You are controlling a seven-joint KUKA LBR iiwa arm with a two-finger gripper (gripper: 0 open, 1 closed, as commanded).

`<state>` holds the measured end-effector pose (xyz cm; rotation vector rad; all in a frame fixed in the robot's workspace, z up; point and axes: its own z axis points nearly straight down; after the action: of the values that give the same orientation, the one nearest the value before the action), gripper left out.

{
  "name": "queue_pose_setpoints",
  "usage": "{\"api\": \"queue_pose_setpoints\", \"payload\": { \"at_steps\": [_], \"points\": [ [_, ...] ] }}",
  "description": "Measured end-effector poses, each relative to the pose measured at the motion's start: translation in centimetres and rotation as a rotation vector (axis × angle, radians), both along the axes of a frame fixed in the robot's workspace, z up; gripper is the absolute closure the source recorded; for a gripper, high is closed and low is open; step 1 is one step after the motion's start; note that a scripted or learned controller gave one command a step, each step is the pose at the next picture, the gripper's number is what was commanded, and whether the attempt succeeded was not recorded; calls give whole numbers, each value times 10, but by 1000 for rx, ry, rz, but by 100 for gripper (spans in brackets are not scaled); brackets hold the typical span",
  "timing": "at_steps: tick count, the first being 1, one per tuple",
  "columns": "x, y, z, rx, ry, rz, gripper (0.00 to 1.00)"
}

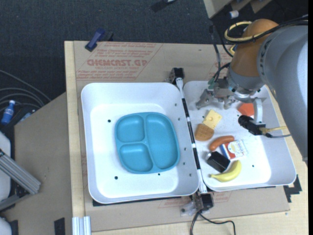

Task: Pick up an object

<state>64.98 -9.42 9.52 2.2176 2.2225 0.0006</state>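
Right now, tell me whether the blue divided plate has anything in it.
Empty. The blue divided plate lies flat in the left bin, and all three compartments show bare blue. The food items lie in the right bin.

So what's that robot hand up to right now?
Hand low in right bin, nothing seen held. Cheese wedge just below it. Sausage, banana untouched.

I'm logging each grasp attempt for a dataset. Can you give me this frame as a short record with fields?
left bin: holds a blue divided plate
right bin: cheese wedge, bread piece, sausage, banana, black block, small carton, orange-red item
arm: reaches in from the right, over the right bin's far end
hand: low, just beyond the cheese wedge
held: nothing seen between the fingers
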Motion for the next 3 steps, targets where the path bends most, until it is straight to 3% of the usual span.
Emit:
{"api": "queue_pose_setpoints", "payload": {
  "at_steps": [1, 2, 3],
  "points": [
    [1, 0, 10, -1, -2, 1, 100],
    [1, 0, 10, -1, -2, 1, 0],
    [17, 0, -10, 0, 0, -1, 0]
  ]
}}
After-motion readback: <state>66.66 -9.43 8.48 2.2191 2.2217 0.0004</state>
